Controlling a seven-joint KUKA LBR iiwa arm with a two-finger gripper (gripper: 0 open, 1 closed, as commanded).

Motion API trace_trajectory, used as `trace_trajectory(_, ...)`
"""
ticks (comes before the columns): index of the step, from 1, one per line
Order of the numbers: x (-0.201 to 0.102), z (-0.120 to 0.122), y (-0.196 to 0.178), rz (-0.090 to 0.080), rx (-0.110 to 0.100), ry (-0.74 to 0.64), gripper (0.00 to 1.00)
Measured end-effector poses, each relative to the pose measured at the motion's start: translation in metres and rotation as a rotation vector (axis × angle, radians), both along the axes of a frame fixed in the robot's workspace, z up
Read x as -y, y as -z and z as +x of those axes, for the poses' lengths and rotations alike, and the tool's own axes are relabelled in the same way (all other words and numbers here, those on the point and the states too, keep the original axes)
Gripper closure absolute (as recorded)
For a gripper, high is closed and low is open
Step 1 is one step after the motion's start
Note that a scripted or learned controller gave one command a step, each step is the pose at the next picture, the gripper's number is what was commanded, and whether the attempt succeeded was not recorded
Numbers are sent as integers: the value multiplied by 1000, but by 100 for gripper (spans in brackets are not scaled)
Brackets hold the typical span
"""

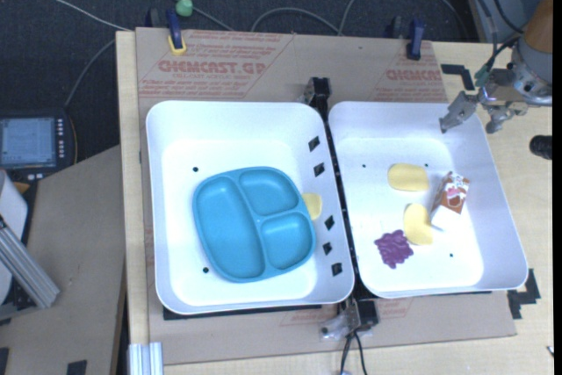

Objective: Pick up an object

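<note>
Pincer [475, 118] open above right bin's [373, 132] far corner.

Left bin [167, 189]: holds a divided tray [253, 222]; a small round piece [312, 205] touches the tray's right edge
Right bin [492, 224]: oval piece [407, 177] toward the middle; carton [453, 193] to its right; a second piece [418, 225] in front, with the grape bunch [394, 248] just left of it
Gripper [474, 113]: above the right bin's far right corner

One fixed overhead view, slanted down on both white bins [176, 277]; bench [132, 189] fully framed
</note>
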State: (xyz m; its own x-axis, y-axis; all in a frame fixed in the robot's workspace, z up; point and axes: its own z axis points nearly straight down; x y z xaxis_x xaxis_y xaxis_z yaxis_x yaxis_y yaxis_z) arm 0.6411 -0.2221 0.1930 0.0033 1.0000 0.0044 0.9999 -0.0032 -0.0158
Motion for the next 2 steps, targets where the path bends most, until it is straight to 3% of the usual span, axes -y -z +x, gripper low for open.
trace_trajectory(1,-1,3,-10,-4,16,-4,0)
trace_trajectory(2,1,-1,33,-3,11,-3,0)
